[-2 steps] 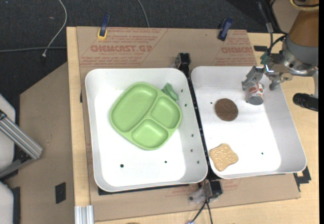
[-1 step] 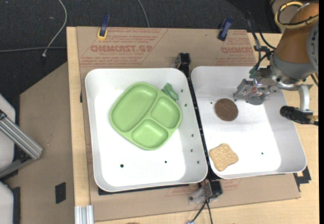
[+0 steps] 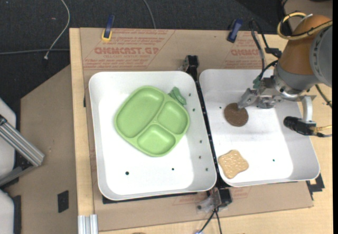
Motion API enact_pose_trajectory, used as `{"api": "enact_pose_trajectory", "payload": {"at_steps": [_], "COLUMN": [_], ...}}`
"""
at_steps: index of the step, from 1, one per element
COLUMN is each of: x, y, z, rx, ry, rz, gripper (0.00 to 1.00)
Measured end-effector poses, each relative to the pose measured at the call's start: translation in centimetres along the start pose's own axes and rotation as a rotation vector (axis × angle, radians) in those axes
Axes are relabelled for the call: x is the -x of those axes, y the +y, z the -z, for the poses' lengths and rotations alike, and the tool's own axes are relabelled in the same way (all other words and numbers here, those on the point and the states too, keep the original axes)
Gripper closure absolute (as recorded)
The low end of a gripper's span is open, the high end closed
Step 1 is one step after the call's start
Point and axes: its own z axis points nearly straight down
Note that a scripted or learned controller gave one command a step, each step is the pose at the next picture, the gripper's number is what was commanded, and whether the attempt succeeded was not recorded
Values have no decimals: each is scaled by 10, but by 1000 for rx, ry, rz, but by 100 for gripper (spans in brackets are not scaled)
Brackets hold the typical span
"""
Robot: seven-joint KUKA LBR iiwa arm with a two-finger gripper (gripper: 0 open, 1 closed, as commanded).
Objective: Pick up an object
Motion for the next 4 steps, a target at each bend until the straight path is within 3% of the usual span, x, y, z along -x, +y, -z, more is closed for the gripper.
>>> {"api": "enact_pose_trajectory", "payload": {"at_steps": [1, 2, 3, 4], "x": [3, 5, 3, 3], "y": [4, 5, -2, 0], "z": [17, 62, 121, 156], "rx": [15, 3, 4, 4], "ry": [-8, -1, -2, -2], "rz": [0, -1, 0, 0], "gripper": [100, 100, 100, 100]}}
